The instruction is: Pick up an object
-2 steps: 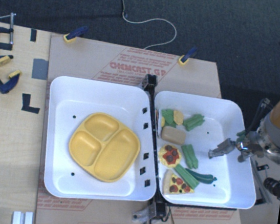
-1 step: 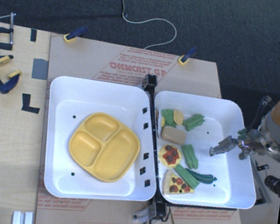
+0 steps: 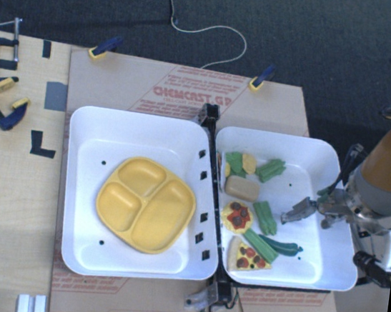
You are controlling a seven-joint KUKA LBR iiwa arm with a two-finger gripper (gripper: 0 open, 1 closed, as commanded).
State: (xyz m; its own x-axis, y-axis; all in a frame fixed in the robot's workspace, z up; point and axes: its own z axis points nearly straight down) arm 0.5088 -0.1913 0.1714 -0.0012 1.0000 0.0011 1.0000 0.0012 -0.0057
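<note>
A grey two-finger gripper point(image 3: 297, 213) is seen low over the right shallow white plastic bin point(image 3: 326, 154), near a dark green toy cucumber point(image 3: 280, 246). Nothing is held; finger spread cannot be told. Approach seems underway; lowering onto one toy is needed.

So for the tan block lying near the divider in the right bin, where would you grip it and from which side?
Judging from this view, take the tan block across its short width, coming straight down from above. It lies flat with its long axis running left to right. Green pieces crowd its upper side and the round pizza toy sits just below, so the fingers have little room there.
</note>
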